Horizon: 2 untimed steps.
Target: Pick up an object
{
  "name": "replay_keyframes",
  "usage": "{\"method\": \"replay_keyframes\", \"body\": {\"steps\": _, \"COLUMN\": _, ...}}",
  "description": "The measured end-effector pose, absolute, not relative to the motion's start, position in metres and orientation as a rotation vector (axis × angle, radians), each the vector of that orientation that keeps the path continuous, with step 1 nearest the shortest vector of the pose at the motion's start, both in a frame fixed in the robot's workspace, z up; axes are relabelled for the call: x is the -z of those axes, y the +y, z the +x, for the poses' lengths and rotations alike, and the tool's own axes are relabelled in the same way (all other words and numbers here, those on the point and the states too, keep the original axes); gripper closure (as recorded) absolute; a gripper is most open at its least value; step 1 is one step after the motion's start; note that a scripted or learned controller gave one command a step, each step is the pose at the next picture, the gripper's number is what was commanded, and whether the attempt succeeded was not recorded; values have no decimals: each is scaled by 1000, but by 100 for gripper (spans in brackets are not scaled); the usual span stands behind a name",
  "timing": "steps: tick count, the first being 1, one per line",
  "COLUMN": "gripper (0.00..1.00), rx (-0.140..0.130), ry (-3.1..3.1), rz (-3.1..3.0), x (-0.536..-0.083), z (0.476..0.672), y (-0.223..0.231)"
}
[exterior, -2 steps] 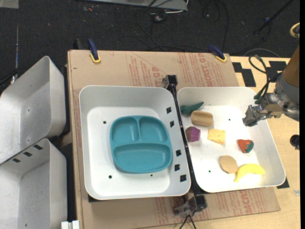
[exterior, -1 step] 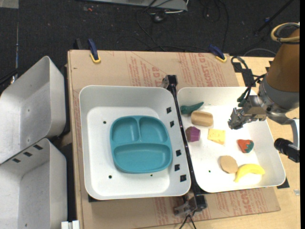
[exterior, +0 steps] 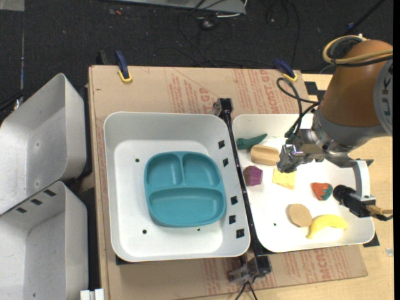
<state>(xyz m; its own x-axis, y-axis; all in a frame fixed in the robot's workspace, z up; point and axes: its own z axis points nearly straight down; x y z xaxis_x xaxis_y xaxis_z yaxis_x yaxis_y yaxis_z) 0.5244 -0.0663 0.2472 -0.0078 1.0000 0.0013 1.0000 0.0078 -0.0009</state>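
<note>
One arm reaches in from the right over the right bin [exterior: 359, 230], wrist bent down, gripper [exterior: 289, 161] just above the yellow block [exterior: 284, 180] and beside the tan block [exterior: 264, 155]; grip state unclear.

The desk [exterior: 187, 83] was covered with brown printed cardboard. Two shallow white bins sat on it, touching side by side: the left bin [exterior: 119, 167] and the right bin [exterior: 350, 236]. A yellow clamp [exterior: 125, 74] gripped its far edge.
</note>
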Motion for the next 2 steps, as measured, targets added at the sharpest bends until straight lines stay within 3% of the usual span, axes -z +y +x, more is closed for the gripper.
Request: {"method": "replay_keyframes", "body": {"steps": 2, "gripper": 100, "rx": 2, "ry": -2231, "rz": -2210, "x": -232, "z": 529, "y": 51}}
